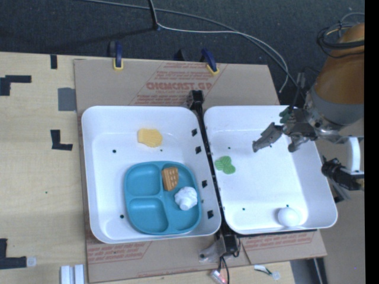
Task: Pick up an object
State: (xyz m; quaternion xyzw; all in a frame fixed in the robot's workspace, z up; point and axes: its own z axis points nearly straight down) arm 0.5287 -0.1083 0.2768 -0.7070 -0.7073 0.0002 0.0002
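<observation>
tool [277, 139] hangs over the right bin [308, 218], fingers spread wide and holding nothing (green object [225, 165] nearby).

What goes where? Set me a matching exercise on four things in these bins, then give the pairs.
Things:
1. yellow piece
2. green piece
3. white ball
4. waffle-like piece

Places:
A. near corner of the right bin
B. in the blue tray
C. left bin floor, beyond the tray
D. right bin floor, close to the divider

Pairs: 1-C, 2-D, 3-A, 4-B
</observation>
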